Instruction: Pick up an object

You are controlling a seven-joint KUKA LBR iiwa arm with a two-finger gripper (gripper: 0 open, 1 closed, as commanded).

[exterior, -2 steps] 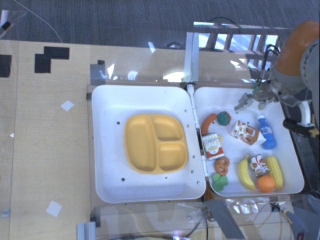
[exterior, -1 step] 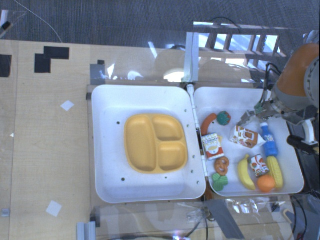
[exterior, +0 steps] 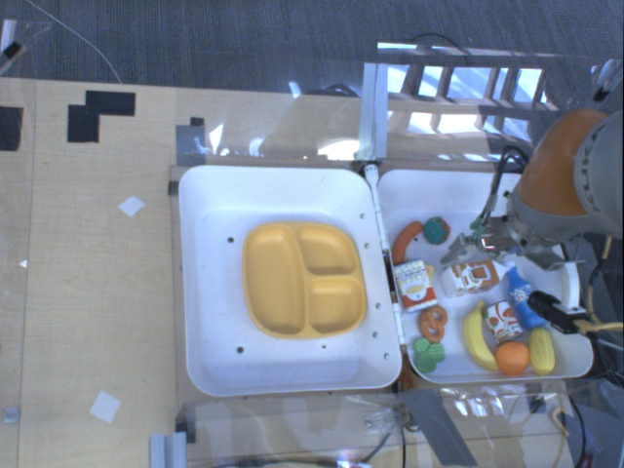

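Note:
The right bin (exterior: pixel 429 188) holds several toy foods. Among them are a white and brown carton (exterior: pixel 471 277), a red sausage (exterior: pixel 405 240), a green ball (exterior: pixel 435 229), a fries box (exterior: pixel 414 284), a pretzel (exterior: pixel 432 322), a banana (exterior: pixel 476 337) and an orange (exterior: pixel 512 358). My gripper (exterior: pixel 475 248) hangs low in this bin, just behind the carton and right of the green ball. The arm's orange band (exterior: pixel 558 164) sits above it at the right.
A yellow divided plate (exterior: pixel 302 279) lies in the middle of the left bin (exterior: pixel 210 261). A blue bottle (exterior: pixel 523 297), a red and white can (exterior: pixel 500 320), a yellow corn cob (exterior: pixel 542 350) and a green piece (exterior: pixel 429 355) crowd the right bin's front. A metal frame (exterior: pixel 458 76) stands behind.

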